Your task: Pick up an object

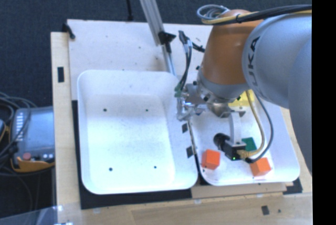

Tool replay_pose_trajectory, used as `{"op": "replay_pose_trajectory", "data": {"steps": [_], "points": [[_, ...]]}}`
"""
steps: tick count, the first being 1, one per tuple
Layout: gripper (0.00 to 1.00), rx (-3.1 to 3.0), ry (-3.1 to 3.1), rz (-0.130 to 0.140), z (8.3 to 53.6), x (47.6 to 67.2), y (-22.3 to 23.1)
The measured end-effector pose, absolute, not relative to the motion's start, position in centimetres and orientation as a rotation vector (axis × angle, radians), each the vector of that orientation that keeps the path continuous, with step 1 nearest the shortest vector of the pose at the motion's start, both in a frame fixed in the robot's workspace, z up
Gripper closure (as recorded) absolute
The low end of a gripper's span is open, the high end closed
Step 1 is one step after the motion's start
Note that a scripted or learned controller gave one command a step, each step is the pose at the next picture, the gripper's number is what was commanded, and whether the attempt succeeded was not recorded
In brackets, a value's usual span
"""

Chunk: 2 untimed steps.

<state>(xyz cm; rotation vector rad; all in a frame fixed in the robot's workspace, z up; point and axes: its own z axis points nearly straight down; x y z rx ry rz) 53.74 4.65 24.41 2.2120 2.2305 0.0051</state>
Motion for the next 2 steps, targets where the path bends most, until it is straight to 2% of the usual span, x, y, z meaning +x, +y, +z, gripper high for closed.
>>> {"op": "replay_pose_trajectory", "data": {"steps": [1,2], "points": [[1.0,2.214,2.232,0.002,24.74,52.14,9.39],[0.0,2.22,2.224,0.0,24.72,52.2,9.08]]}}
